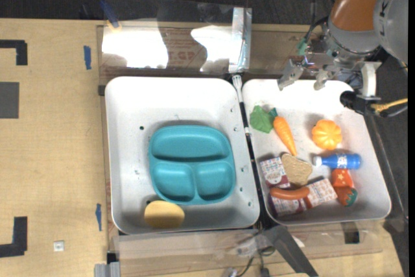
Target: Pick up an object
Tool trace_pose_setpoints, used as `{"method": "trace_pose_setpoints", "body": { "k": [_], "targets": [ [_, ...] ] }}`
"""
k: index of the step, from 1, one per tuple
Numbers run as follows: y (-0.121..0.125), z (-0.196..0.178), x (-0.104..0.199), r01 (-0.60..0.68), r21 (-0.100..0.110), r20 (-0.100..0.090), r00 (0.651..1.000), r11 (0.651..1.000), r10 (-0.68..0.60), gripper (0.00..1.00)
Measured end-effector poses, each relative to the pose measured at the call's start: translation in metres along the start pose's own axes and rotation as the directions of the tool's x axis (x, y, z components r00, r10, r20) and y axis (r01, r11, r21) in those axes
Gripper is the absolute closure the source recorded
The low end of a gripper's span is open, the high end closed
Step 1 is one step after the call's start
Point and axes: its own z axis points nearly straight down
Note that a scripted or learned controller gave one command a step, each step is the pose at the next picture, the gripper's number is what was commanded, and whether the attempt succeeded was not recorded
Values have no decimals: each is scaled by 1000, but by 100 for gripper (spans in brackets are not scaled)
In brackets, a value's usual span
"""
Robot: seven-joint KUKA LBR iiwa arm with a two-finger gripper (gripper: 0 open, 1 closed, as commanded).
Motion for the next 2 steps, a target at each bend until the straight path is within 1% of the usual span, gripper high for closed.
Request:
{"method": "trace_pose_setpoints", "body": {
  "k": [1, 2],
  "targets": [
    [-32, 118, -5, 2, -5, 1, 1000, 1000, -2, 0],
    [-31, 107, -5, -1, -8, -1, 1000, 1000, 1, 100]
  ]
}}
